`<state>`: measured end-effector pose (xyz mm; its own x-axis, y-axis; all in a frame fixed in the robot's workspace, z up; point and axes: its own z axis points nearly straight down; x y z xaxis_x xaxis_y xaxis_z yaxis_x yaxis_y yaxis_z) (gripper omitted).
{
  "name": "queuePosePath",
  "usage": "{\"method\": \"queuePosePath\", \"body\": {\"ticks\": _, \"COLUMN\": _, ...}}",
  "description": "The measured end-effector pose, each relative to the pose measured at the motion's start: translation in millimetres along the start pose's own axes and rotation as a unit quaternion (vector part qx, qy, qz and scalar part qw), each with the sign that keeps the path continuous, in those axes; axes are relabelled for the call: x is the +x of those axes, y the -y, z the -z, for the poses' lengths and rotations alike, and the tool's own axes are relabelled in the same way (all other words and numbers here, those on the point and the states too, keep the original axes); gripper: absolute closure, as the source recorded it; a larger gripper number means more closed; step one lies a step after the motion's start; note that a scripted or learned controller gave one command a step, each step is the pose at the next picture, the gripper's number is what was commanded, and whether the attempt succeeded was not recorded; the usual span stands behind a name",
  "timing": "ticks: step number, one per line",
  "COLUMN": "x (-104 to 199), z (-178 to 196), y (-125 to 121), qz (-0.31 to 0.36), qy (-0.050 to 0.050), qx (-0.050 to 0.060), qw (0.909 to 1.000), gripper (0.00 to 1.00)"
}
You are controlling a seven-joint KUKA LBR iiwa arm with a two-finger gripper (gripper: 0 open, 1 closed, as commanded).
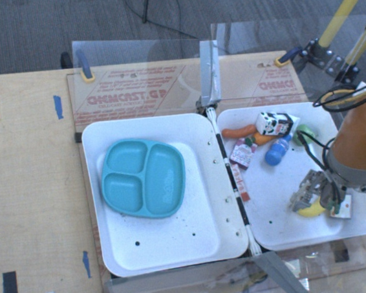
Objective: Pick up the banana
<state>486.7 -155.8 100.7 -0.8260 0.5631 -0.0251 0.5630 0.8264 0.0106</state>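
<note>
The bench (27,211) is the biggest thing, a pale wooden top with black corner marks and small strips of blue tape. On it stand two shallow white bins, side by side and touching along the middle.

The left bin (161,249) carries a turquoise divided plate (143,178) with three compartments, lying toward the 10 o'clock part of that bin. Some small dark specks lie on the bin floor near 6 o'clock.

The right bin (275,220) carries the small things. My arm (363,140), grey with the orange band, comes in over this bin from 3 o'clock and covers its right side.

At 12 o'clock of the right bin lies a carrot (239,131), and just beside it, toward 1 o'clock, a small white carton with black spots (274,124). A blue bottle (277,151) lies below the carton, and a green thing (305,133) is partly hidden by a black cable. A red and white packet (242,154) lies near 10 o'clock, close to the bin wall.

My gripper (318,195) is low over the bin floor at about 4 o'clock. The banana (311,210) lies there, yellow, directly under my fingers and touching them as far as I see. Whether my fingers are closed around it or released, I cannot tell; the metal parts hide this.
</note>
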Motion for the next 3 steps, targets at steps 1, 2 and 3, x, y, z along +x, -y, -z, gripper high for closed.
{"method": "queuePosePath", "body": {"ticks": 1, "x": -1.7, "z": 10.2, "y": 0.0, "qz": -0.002, "qy": 0.003, "qx": -0.002, "qw": 1.0, "gripper": 1.0}}
{"method": "queuePosePath", "body": {"ticks": 2, "x": -40.9, "z": -12.6, "y": 7.9, "qz": -0.17, "qy": -0.008, "qx": 0.005, "qw": 0.9853, "gripper": 1.0}}
{"method": "queuePosePath", "body": {"ticks": 3, "x": -40.9, "z": -13.2, "y": 7.5, "qz": -0.17, "qy": -0.008, "qx": 0.005, "qw": 0.9854, "gripper": 0.0}}
